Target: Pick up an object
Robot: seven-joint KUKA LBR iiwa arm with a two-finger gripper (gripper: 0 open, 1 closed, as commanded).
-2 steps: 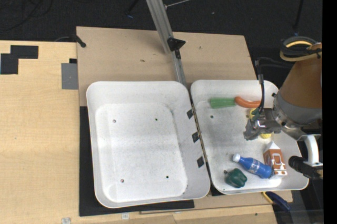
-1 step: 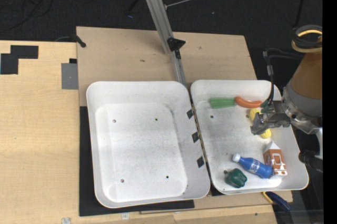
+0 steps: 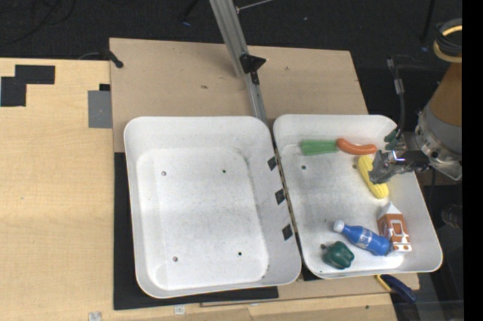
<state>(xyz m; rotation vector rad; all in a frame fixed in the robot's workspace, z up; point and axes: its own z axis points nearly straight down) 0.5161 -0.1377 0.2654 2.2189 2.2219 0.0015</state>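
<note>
The right bin point(image 3: 324, 191) holds a carrot point(image 3: 336, 147) with a green top at its far side, a yellow banana point(image 3: 372, 180), a blue bottle point(image 3: 364, 237), a green pepper point(image 3: 337, 256) and a small orange-and-white box point(image 3: 396, 230). My gripper point(image 3: 383, 165) reaches in from the right and hangs low over the banana's upper end, close to the carrot's orange tip. Whether it touches the banana I cannot tell.
The left bin point(image 3: 143, 161) lies beside the right one, joined by black clips point(image 3: 279, 195). A slanted metal rail point(image 3: 226, 17) rises behind the bins. The arm's grey and orange wrist point(image 3: 449, 112) stands over the right bin's right edge.
</note>
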